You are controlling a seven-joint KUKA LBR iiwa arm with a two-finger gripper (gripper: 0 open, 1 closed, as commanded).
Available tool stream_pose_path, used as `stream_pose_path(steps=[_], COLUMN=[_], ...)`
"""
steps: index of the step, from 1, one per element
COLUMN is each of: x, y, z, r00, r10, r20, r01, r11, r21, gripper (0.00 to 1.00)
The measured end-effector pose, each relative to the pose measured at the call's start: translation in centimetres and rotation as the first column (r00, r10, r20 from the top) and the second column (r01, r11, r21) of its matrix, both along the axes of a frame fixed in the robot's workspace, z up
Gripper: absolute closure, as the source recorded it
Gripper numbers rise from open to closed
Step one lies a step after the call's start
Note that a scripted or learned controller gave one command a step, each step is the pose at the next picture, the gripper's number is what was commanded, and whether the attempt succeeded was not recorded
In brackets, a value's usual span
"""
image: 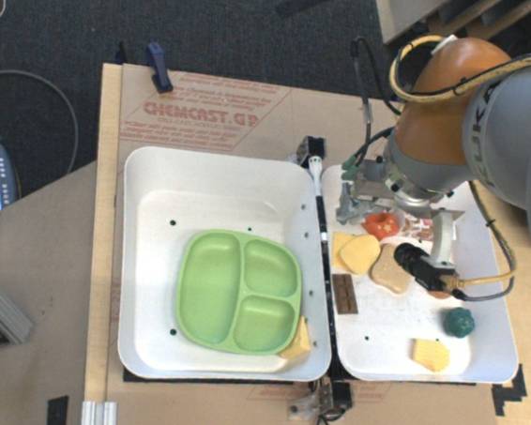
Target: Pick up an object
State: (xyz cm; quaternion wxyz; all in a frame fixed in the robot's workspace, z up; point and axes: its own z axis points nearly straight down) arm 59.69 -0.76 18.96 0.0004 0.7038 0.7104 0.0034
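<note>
Here, the gripper hangs low over the back of the right bin, just above a small red lump. Whether it is wide, narrow or holding anything cannot be told from this slant. Just in front of the red lump lie a round yellow piece and a tan piece, touching each other. A brown bar lies by the bin's left wall. A teal ball and a yellow wedge sit nearer the front. The left bin holds a green divided plate.
</note>
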Motion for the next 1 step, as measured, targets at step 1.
stream_pose_path(steps=[1], x=[-8.45], y=[1.03], z=[-0.54], r00=[1.0], r10=[-0.01], r20=[-0.013], r01=[0.01], r11=[1.0], r21=[-0.002], gripper=[1.0])
